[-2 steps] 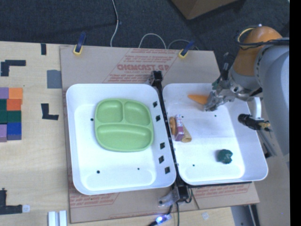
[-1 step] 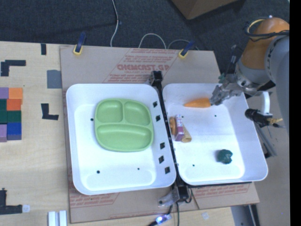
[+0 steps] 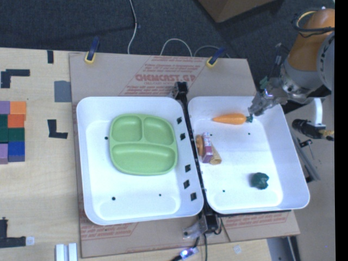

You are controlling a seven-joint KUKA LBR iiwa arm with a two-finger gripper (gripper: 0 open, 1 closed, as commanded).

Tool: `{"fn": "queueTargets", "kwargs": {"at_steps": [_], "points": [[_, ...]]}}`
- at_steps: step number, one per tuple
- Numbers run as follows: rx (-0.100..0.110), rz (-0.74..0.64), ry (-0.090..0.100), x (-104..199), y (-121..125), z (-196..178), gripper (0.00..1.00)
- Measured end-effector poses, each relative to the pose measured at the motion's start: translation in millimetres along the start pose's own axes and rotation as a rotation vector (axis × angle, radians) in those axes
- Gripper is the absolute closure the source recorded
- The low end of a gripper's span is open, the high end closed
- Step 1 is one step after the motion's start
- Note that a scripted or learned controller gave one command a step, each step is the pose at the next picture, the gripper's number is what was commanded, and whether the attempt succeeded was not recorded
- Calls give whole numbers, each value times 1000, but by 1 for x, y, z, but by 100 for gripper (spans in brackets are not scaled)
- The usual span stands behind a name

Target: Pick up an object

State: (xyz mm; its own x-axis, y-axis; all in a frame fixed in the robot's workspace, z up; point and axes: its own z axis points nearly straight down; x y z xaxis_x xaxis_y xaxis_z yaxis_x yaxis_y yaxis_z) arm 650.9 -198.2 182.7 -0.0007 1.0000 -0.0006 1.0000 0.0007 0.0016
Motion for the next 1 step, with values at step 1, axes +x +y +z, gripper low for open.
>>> {"fn": "queueTargets", "kwargs": {"at_steps": [1], "points": [[1,-1,0,1,1,-47,100]]}}
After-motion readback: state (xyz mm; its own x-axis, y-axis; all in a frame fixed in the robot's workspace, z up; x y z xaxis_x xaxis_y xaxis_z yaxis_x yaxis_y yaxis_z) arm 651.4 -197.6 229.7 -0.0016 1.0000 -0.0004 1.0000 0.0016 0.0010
